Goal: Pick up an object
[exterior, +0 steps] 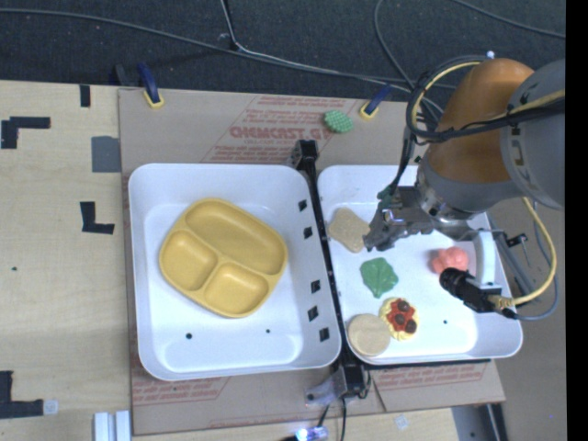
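In the right bin (464,343), the jaws (378,239) hang just right of the tan piece (347,230); the green piece (378,276) lies just below. Their spread cannot be told.

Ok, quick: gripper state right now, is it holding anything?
Gripper: cannot be told. It sits low in the right bin, beside the tan piece; nothing visibly held.

Red print on cardboard sheet (230,127) under the bins, too blurred to read with certainty
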Robot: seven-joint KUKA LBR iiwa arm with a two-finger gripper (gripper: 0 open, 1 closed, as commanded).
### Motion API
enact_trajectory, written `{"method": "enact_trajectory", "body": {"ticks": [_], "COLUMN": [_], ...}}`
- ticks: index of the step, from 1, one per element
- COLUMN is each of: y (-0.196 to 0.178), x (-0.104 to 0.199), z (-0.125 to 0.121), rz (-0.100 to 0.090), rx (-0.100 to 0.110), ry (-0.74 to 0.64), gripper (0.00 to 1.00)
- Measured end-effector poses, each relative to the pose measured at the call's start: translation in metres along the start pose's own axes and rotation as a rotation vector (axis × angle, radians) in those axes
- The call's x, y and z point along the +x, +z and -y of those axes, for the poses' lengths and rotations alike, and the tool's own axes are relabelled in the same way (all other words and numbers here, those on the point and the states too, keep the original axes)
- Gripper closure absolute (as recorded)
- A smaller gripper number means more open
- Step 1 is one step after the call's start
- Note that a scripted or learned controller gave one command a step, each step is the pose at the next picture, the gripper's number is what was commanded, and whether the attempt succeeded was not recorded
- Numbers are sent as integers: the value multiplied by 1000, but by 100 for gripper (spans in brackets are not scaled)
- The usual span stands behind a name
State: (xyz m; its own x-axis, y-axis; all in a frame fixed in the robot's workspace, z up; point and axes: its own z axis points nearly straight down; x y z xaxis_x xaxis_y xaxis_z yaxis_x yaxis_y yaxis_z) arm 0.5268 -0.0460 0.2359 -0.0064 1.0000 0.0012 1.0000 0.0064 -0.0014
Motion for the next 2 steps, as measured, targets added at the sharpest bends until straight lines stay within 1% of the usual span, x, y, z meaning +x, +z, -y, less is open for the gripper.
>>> {"method": "enact_trajectory", "body": {"ticks": [2], "y": [-5], "x": [117], "z": [3], "rz": [0], "rx": [0], "ry": [-2], "gripper": [100]}}
